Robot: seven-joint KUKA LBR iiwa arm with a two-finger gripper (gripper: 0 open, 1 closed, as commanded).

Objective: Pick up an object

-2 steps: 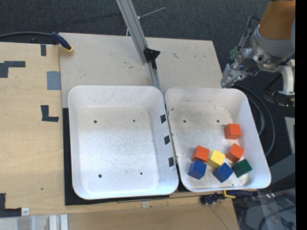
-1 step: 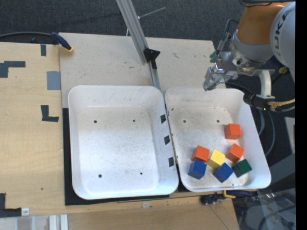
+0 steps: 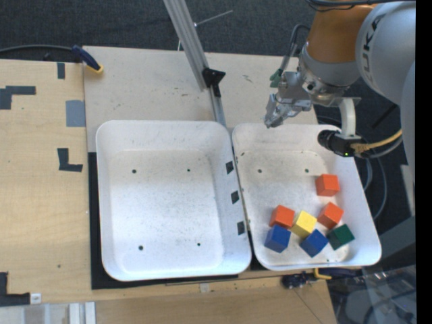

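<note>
my gripper [image 3: 275, 119] hangs over the far rim of the right bin [image 3: 283, 135], near that bin's far left corner, with my grey arm and its orange band [image 3: 341, 32] reaching in from the right above it. from this angle i cannot tell how the gripper is set, and nothing shows in its grasp. all the blocks lie well apart from it, gathered toward the near right part of the same bin. one orange block [image 3: 327, 184] sits alone by the right wall. closer to the near edge is a tight cluster: an orange block [image 3: 283, 216] on the left, a yellow block [image 3: 304, 223] just beside it, and another orange block [image 3: 331, 214] to the right of the yellow one. in front of those are a blue block [image 3: 277, 238], a second blue block [image 3: 313, 242] and a dark green block [image 3: 341, 235] by the near right corner. the left bin [image 3: 162, 201] lies alongside, its right rim touching the right bin's left rim. a slanted metal rail [image 3: 189, 36] runs down from the top toward the gap between the bins.
</note>
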